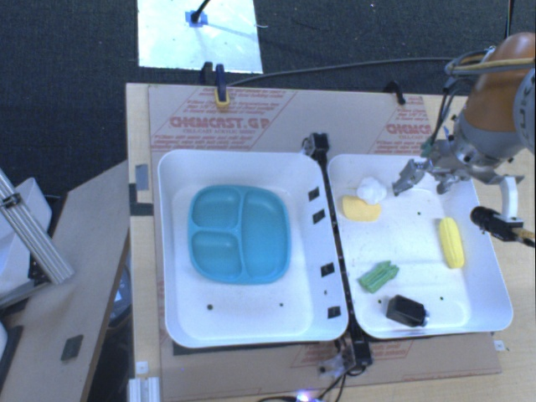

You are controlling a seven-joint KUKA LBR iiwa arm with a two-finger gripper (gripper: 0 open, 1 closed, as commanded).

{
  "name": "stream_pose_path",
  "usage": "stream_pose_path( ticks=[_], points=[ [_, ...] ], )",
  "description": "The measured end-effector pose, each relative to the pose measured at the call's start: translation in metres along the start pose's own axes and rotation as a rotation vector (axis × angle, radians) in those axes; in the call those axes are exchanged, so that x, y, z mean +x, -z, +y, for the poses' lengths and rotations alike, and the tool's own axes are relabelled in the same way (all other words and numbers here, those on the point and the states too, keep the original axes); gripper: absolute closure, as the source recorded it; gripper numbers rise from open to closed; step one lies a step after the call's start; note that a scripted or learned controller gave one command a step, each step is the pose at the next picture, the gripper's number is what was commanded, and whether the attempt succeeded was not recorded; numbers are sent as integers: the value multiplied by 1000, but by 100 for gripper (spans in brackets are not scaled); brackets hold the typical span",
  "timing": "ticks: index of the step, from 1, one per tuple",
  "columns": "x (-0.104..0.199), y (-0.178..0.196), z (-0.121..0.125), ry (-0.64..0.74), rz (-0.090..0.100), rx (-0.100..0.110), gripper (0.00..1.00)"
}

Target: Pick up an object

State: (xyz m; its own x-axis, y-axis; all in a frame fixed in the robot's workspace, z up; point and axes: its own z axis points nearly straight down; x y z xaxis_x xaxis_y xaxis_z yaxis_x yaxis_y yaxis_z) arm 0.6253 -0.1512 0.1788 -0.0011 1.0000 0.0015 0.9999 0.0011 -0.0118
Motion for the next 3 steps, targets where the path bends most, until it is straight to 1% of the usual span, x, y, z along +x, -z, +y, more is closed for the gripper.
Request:
stream_pose_path(
  ticks=[1,3],
  points=[
    [0,9,3,2,-1,-13,0],
    [1,-74,-1,0,-2,-13,0]
  ],
)
